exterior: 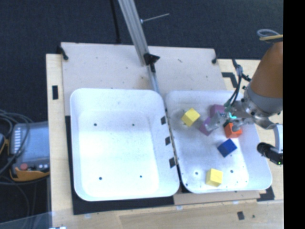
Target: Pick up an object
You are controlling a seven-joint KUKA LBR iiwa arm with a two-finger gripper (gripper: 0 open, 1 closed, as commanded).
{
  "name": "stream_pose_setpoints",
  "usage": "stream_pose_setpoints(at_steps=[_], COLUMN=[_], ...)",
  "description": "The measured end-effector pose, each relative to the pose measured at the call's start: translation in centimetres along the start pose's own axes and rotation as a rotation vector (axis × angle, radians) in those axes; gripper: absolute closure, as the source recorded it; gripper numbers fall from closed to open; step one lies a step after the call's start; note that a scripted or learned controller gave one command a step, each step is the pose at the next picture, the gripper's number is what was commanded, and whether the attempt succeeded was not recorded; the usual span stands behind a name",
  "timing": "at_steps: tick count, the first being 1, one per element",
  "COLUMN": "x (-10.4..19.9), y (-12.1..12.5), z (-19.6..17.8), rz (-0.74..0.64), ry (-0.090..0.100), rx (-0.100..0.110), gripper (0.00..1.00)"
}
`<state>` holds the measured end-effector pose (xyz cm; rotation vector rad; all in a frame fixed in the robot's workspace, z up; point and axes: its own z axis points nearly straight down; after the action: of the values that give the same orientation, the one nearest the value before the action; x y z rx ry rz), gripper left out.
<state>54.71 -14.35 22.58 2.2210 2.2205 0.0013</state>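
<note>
The claw [228,119] hung low over the right bin [190,180], among a purple block [208,126], another purple piece [217,109] and an orange block [232,130]; whether it was wide or narrow I could not tell. Nearby lay a blue cube [227,148] and two yellow cubes [190,117] [214,177].

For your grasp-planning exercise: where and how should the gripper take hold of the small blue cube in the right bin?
Grip the small blue cube across two opposite side faces, coming from above. It lies apart from its neighbours, turned askew to the right white bin's walls, so probably turn the wrist to match.
</note>
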Motion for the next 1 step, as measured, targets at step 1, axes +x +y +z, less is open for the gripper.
stream_pose_setpoints(at_steps=[1], x=[-0.83], y=[0.68], z=[5.22], rz=[0.003], ry=[-0.001], rx=[0.005], gripper=[0.0])
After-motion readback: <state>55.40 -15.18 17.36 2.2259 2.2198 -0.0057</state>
